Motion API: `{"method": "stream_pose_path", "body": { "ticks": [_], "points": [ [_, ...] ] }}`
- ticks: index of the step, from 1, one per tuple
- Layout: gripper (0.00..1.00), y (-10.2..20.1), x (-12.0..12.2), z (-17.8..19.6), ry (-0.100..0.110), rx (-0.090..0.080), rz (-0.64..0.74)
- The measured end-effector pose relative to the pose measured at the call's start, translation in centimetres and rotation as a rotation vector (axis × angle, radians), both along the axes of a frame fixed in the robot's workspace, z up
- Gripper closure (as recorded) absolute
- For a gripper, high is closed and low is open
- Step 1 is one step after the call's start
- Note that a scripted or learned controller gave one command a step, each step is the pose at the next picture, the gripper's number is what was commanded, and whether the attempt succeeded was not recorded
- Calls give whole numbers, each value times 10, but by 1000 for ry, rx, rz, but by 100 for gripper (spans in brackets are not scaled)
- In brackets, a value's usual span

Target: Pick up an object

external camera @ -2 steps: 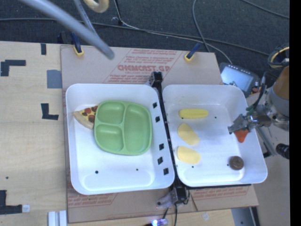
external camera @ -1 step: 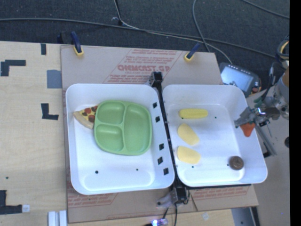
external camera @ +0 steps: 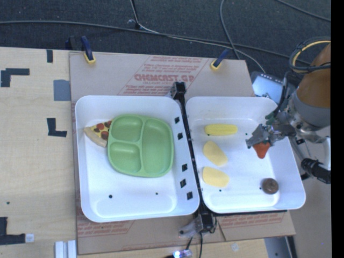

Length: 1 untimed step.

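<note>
My gripper (external camera: 261,142) is over the right side of the right bin (external camera: 242,107), reaching in from the right. A small red-orange object (external camera: 261,151) sits between its dark fingers, its lower end poking out below them. The gripper is shut on it. On the bin floor to the left lie a yellow corn-like piece (external camera: 221,129) and two yellow lumps (external camera: 215,152) (external camera: 215,177). A small brown round object (external camera: 270,185) rests near the bin's front right corner.
The left bin (external camera: 91,198) holds a green divided plate (external camera: 141,145) and a pizza slice (external camera: 97,133) tucked by the plate's left edge. A black divider clip row (external camera: 185,160) runs between the bins. Cables trail across the dark floor behind.
</note>
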<state>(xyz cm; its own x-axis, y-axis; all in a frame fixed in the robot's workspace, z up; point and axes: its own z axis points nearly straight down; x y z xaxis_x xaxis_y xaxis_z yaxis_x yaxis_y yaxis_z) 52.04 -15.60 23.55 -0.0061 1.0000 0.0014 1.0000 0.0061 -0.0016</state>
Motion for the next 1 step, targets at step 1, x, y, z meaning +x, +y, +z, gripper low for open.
{"method": "stream_pose_path", "body": {
  "ticks": [1],
  "points": [
    [100,64,9,-4,-1,0,2]
  ]
}}
